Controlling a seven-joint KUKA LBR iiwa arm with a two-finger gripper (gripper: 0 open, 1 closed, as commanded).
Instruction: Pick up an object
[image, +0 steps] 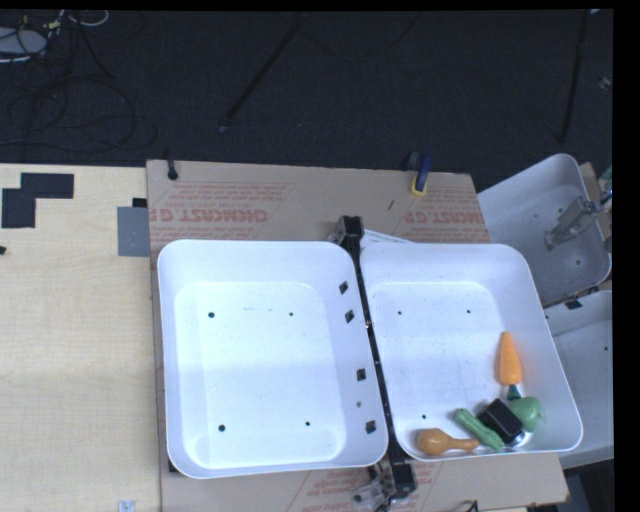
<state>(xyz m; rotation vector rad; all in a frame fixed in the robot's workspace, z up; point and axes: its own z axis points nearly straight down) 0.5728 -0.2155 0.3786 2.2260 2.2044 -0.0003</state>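
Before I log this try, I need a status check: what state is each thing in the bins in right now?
Left bin: sits flat on the bench, beside the right bin.
Right bin: holds all the objects, in its near right corner.
Orange carrot-shaped toy: lying flat, apart from the cluster.
Black block: resting on the green toy.
Green toy: lying under the block.
Yellow-orange toy: lying against the bin's near wall.
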